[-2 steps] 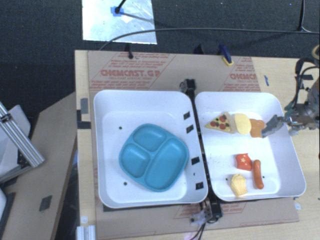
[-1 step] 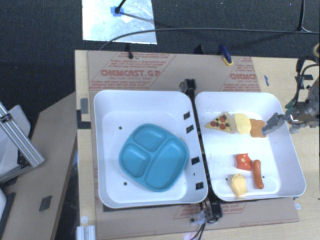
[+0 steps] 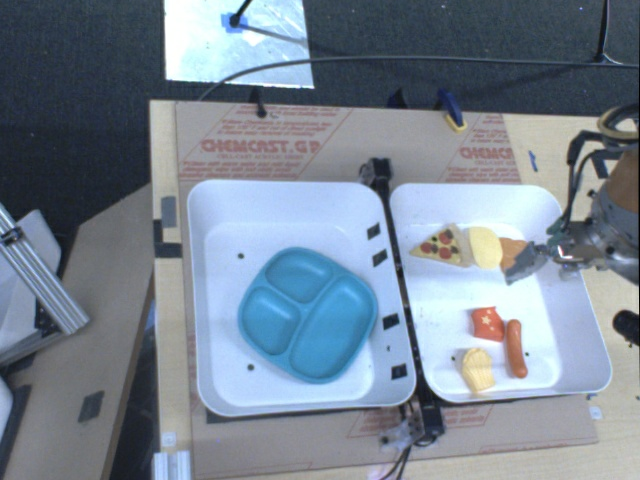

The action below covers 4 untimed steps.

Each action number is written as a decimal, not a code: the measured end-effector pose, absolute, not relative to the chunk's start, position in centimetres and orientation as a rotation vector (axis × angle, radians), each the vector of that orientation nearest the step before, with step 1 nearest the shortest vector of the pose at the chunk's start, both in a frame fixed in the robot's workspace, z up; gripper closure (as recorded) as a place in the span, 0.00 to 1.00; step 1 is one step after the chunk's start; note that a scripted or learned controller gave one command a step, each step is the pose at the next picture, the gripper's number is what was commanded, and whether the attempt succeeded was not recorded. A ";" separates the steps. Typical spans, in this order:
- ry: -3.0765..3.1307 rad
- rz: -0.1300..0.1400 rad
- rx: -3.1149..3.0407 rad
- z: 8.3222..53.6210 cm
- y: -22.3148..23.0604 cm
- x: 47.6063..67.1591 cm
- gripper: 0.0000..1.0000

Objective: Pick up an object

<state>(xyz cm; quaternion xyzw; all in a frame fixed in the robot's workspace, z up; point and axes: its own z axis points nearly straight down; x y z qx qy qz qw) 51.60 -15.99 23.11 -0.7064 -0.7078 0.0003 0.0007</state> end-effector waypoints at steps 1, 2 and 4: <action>-2.221 0.002 -2.218 17.0 -15.7 52.2 0.00; -2.221 0.002 -2.218 12.7 -15.5 51.6 0.00; -2.225 -0.004 -2.226 18.8 -16.5 51.6 1.00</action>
